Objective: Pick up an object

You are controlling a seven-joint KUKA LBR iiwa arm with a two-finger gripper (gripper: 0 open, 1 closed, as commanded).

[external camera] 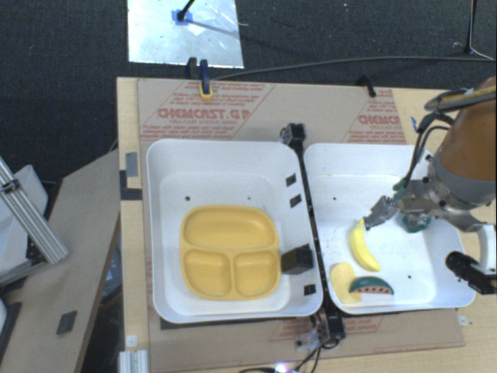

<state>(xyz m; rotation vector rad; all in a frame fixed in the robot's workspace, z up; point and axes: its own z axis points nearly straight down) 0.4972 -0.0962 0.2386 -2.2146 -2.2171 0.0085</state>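
A yellow banana (363, 248) lies in the right bin (349, 169), near its left side. Just in front of it sit a yellow round piece (340, 273) and a watermelon slice (371, 288), touching each other by the front wall. My gripper (378, 210) hangs just above and behind the banana's far end, pointing left and down from the grey and orange arm. Nothing shows between its tips. A small teal object (416, 223) peeks out from under the wrist.
The left bin (167, 208) holds a yellow divided plate (231, 251). A black block (296, 260) sits on the divider between the bins. A black part (468, 271) juts over the right bin's front right corner.
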